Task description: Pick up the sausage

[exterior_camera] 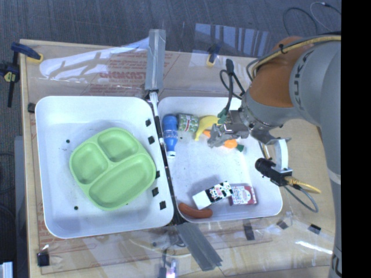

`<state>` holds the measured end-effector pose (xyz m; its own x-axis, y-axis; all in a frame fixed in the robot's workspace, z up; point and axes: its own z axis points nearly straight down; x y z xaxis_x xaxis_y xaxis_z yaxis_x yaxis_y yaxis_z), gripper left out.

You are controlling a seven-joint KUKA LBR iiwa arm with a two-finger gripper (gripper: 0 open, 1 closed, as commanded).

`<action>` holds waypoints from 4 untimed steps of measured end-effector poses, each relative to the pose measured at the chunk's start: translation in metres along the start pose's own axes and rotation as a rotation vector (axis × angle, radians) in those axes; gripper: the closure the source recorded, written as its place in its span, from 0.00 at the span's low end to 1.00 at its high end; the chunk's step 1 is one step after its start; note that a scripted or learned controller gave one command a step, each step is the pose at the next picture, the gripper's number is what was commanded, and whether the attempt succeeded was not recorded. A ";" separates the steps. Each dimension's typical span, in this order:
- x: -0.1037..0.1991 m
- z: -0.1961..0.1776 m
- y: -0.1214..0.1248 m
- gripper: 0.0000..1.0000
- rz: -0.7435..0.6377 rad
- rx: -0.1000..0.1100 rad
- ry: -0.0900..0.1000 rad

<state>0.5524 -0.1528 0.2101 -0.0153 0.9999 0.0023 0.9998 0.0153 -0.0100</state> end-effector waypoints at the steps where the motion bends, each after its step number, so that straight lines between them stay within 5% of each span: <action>1: -0.055 -0.043 -0.053 1.00 -0.261 -0.004 -0.002; 2: -0.057 0.104 -0.074 1.00 -0.175 -0.004 0.001; 3: -0.056 0.098 -0.074 1.00 -0.180 0.002 0.003; 4: -0.057 0.016 -0.008 1.00 -0.156 -0.004 -0.001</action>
<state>0.5454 -0.2100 0.1937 -0.1706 0.9853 0.0029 0.9853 0.1706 -0.0058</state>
